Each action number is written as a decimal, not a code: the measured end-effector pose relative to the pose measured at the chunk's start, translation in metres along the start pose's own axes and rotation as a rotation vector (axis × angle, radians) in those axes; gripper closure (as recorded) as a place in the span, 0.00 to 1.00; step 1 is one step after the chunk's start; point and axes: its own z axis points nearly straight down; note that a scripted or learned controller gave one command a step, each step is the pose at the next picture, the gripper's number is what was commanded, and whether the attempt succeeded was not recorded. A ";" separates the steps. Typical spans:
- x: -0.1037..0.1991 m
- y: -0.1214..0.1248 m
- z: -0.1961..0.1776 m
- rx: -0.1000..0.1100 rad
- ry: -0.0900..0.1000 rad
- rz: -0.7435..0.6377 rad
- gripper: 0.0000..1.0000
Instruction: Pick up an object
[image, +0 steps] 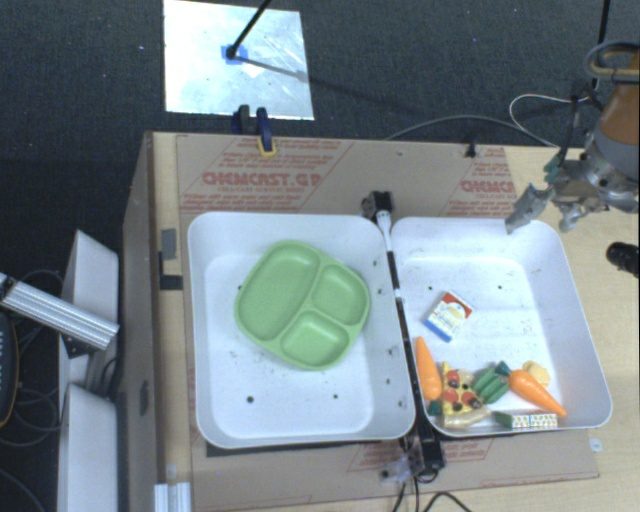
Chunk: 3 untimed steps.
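The right bin holds a small white, blue and red box near its middle. Along its front edge lie an orange carrot, a pizza slice toy, a green piece, a second carrot and a yellow piece. My gripper hangs over the back right corner of that bin, its two fingers spread apart with nothing between them, well away from the toys.
A green divided plate lies in the left bin. Both bins rest on a cardboard sheet. A black clamp sits at the back where the bins meet. Cables run behind the right bin.
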 end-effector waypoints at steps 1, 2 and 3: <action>0.031 0.009 0.159 0.001 0.001 -0.002 0.00; 0.070 -0.033 0.159 0.002 0.001 -0.002 0.00; 0.065 -0.025 0.158 0.000 0.000 -0.001 0.00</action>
